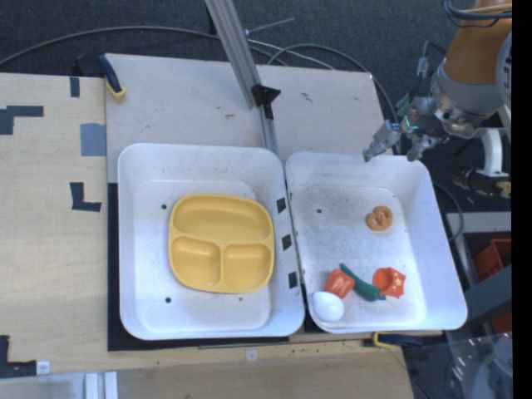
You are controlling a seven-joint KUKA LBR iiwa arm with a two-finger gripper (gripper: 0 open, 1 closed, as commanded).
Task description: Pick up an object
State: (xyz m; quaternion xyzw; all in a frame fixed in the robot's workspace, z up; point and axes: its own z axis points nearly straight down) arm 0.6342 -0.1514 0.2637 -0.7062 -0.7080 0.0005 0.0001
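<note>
Overhead, the tool [397, 142] hovers beyond the right bin's [440, 248] far rim, fingers parted, empty; next, descend toward the cookie [379, 219].

In the right white bin [432, 223] before me lie the things I may pick. A small round brown piece, like a cookie or pretzel [379, 218], lies alone near the middle, well apart from the others. At the front of this bin I see a small orange-red pepper-like toy [339, 283], and just beside it a thin dark green curved piece [362, 283], which seems to touch it. On the other side of the green piece is a red-orange block-like toy [390, 281]. A white egg-shaped object [327, 306] rests in the front left corner, just below the pepper-like toy.
</note>
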